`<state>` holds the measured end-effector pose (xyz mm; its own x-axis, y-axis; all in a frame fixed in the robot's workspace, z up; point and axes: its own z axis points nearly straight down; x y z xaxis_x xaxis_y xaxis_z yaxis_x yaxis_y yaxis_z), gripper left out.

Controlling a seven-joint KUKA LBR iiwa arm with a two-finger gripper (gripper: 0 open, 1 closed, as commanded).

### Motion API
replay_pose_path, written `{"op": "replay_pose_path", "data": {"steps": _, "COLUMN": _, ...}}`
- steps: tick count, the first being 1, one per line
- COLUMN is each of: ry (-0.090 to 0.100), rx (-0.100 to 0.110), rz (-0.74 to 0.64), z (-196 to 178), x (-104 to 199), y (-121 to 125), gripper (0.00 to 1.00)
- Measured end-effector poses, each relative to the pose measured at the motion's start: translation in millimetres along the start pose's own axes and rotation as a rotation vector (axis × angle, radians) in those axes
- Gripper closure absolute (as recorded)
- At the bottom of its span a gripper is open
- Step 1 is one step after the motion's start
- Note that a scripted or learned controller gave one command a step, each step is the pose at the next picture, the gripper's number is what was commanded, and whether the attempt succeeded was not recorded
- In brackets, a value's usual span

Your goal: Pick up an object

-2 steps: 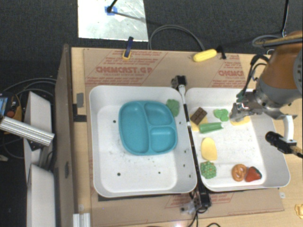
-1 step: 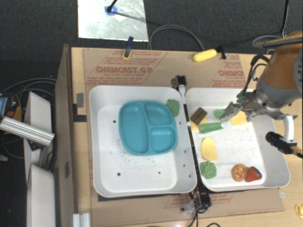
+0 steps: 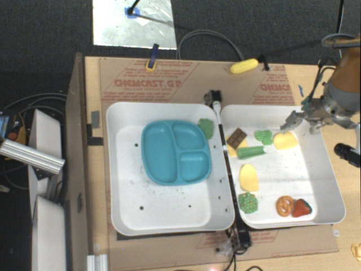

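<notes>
Nearest, in the right bin [image 3: 330,199]: a red strawberry [image 3: 303,208] touching a pretzel [image 3: 285,205], a green broccoli piece [image 3: 248,202], a yellow lemon [image 3: 249,178]. Farther back, a green pod [image 3: 250,151], a brown chocolate bar [image 3: 236,136], a green leafy piece [image 3: 263,136], a yellow block [image 3: 285,140]. Just beyond that block, the gripper [image 3: 302,121], empty, hovering close above it; cannot tell whether spread or pressed together. In the left bin [image 3: 127,208], a blue divided plate [image 3: 175,152].

A blue divided plate [image 3: 175,152] lies in the left bin [image 3: 127,208], a green toy [image 3: 206,128] at its upper right edge. The right bin [image 3: 321,168] holds toy foods: a chocolate bar [image 3: 236,137], a green pepper [image 3: 250,152], a pretzel [image 3: 285,205] and a strawberry [image 3: 302,208]. The hand [image 3: 302,119] hovers above a yellow piece [image 3: 285,141].
</notes>
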<state>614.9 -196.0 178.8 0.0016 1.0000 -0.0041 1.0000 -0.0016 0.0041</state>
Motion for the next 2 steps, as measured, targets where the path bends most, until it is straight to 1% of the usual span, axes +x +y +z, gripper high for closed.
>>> {"op": "replay_pose_path", "data": {"steps": 1, "ry": 0.007, "rx": 0.006, "rz": -0.011, "z": 88.1, "x": 58.0, "y": 17.1, "gripper": 0.0}}
{"op": "replay_pose_path", "data": {"steps": 2, "ry": 0.002, "rx": -0.003, "rz": -0.008, "z": 93.4, "x": 36.0, "y": 55.6, "gripper": 0.0}}
